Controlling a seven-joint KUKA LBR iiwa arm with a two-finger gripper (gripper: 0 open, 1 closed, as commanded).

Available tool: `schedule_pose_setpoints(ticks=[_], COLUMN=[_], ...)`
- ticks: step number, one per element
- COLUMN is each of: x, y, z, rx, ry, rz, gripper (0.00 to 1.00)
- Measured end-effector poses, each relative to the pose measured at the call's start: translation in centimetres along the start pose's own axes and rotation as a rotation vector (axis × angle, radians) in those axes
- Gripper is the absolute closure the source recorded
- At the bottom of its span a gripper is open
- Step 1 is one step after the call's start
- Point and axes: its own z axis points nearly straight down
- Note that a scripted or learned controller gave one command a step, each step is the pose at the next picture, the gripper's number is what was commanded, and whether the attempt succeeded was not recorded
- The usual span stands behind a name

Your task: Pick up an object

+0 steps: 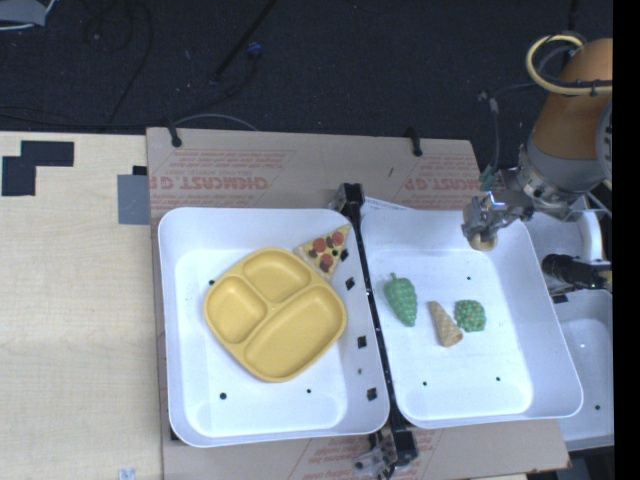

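Nearest us, the near rim of the right bin [500,415] with bare white floor behind it, and beside it the left bin [190,388] carrying the yellow divided plate [277,313]. A pizza slice toy [327,250] lies just off the plate's far right edge, close to the divider between the bins.

Over in the right bin, three candidates sit in a row: a green grape bunch [402,300], a tan cone [446,324] and a small green broccoli-like piece [470,315], the cone and that piece almost touching. The claw [484,230] hangs at the far right corner of that bin, well apart from all three, with something small and tan at its tip. Whether it's clamped on that or simply in front of it, I cannot tell.

Risk from here: that corner is tight, so a descent could catch the bin wall. If it goes for the cone, the neighbouring green piece could get nudged or pinched too.

The arm [572,118] is cut off at the right, and the claw itself is too small and blurred to read.
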Motion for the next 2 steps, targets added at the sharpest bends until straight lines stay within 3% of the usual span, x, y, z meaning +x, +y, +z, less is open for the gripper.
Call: schedule_pose_setpoints(ticks=[1, 2], x=[-0.1, 5.8], y=[0.1, -1.6], z=[-5.1, -4.1], rx=[0.000, 0.008], ry=[0.000, 0.003], rz=[0.000, -0.002], gripper=[1.00, 1.00])
